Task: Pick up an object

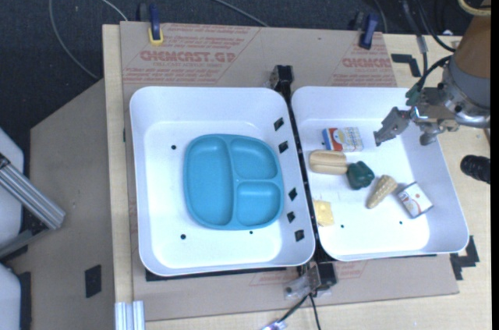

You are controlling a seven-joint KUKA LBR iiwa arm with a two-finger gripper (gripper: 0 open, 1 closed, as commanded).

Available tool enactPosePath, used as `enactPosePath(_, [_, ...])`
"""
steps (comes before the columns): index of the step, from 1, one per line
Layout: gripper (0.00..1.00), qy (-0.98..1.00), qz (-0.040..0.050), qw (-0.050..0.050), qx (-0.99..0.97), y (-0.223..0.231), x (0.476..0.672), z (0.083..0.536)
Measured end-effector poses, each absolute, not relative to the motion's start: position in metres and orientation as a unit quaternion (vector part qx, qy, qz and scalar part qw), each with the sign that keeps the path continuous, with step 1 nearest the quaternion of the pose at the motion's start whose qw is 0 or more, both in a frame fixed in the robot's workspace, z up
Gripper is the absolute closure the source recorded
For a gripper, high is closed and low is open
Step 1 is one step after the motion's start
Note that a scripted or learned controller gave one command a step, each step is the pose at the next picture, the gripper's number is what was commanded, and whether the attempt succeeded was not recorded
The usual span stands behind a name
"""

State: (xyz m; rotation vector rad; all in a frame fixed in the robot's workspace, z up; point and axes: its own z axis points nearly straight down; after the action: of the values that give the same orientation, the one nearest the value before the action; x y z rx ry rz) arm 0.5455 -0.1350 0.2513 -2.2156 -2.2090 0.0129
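Two shallow white plastic bins (148,188) sit side by side. Left one holds a blue plastic plate with three sections (232,181). Right one holds small toy foods. Above its far right corner hangs the grey metal gripper (407,127), fingers spread wide, holding nothing. So nothing is picked up yet. Closest lies a tan bread roll (327,161), long side running left to right. Beside it sits a yellow corn cob (381,191), tilted.

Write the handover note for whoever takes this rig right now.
Tool: above the right bin's upper right, nothing between its fingers.
Right bin: small carton, bread roll, dark green piece, corn cob, small packet, yellow cheese slice.
Left bin: blue divided plate.
Done: nothing picked.
Left: grasp and lift one object.
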Motion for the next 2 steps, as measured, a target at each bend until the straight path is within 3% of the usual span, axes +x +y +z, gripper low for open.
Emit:
enactPosePath(1, [0.0, -0.707, 0.0001, 0.001, -0.707, -0.135, 0.548, 0.259])
enactPosePath(2, [0.0, -0.707, 0.0014, 0.003, -0.707, -0.126, 0.548, 0.199])
